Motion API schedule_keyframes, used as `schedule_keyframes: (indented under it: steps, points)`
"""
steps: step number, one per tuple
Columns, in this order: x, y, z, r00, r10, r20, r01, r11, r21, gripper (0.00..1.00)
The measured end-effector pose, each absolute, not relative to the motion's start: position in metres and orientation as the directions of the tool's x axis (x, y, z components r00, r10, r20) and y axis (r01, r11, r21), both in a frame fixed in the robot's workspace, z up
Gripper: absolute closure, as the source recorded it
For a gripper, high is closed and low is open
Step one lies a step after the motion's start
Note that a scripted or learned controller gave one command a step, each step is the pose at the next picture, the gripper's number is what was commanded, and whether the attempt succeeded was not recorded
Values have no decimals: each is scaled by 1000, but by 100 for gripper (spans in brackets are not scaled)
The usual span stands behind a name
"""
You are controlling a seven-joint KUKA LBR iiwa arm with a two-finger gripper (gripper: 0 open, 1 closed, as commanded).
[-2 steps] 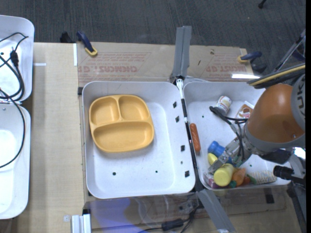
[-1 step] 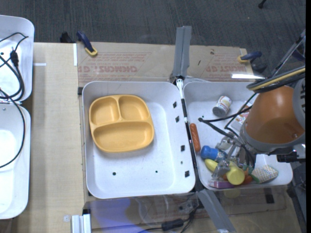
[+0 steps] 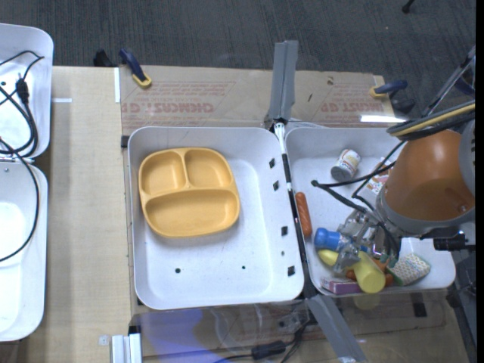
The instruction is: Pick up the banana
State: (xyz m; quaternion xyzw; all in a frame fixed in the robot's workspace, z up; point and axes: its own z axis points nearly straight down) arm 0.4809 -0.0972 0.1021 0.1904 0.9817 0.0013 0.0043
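Observation:
A small piece of yellow that looks like the banana point(image 3: 328, 257) lies in the right bin point(image 3: 318, 153), near its front left, partly covered by the gripper and other toys. My gripper point(image 3: 352, 242) hangs low over this cluster, just right of and above the banana, below the orange wrist band point(image 3: 427, 180). Clutter and cables hide what lies under the gripper.
Around the banana are a blue toy point(image 3: 326, 237), a yellow cup point(image 3: 370, 276), a pink flat box point(image 3: 339, 286) and a speckled pad point(image 3: 412, 268). A red sausage point(image 3: 303, 212) lies by the bin's left wall, a small can point(image 3: 347, 163) further back. The left bin point(image 3: 227, 278) holds a yellow divided plate point(image 3: 189, 191).

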Motion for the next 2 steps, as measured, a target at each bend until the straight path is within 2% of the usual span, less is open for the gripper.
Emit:
schedule_keyframes:
  steps: [1,2]
  points:
    - [479,-100,94,-951,310,-4,310,951,2,100]
    - [479,-40,261,-874,485,-3,485,874,1,100]
